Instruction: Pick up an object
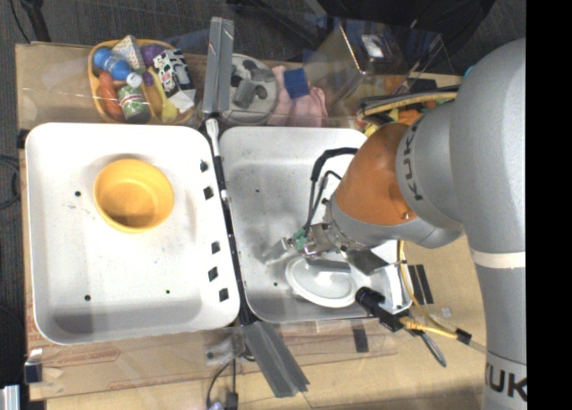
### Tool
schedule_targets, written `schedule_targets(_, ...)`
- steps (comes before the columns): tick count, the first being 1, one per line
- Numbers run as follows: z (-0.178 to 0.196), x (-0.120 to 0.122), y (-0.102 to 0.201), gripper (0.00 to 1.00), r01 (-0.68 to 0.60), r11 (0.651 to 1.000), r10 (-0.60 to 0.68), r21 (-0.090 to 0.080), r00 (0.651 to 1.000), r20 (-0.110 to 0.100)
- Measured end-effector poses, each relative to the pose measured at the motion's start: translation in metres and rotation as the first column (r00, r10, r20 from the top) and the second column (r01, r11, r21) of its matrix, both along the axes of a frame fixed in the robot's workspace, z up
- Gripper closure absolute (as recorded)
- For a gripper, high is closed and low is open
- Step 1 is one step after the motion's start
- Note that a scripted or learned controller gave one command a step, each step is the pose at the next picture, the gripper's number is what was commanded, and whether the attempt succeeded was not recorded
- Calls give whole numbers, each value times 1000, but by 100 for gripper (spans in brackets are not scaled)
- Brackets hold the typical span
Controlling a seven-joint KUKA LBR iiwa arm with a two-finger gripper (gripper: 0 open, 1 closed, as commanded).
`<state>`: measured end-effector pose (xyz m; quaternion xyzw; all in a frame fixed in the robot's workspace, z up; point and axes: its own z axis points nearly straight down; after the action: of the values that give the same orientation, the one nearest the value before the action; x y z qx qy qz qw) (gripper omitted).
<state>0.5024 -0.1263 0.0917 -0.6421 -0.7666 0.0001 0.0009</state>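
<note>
The white bowl (322, 283) lies in the right bin (259, 167), near its front edge, with the pincer (304, 240) hanging just above its rim. Whether the pincer is spread or pressed together I cannot tell; the wrist hides it. This looks like the reach-and-grasp step: the arm is lowered over the bowl, nothing visibly lifted yet. Next it would need to settle on the rim, pinch, and rise straight up. Counted: two bins, one white bowl, one yellow bowl (134, 194) in the left bin (54, 292), one basket of small toys (138, 82) behind on the table (54, 60).
</note>
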Motion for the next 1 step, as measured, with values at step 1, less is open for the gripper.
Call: schedule_targets(1, 0, 30, 29, 0, 88, 996, -88, 0, 996, -2)
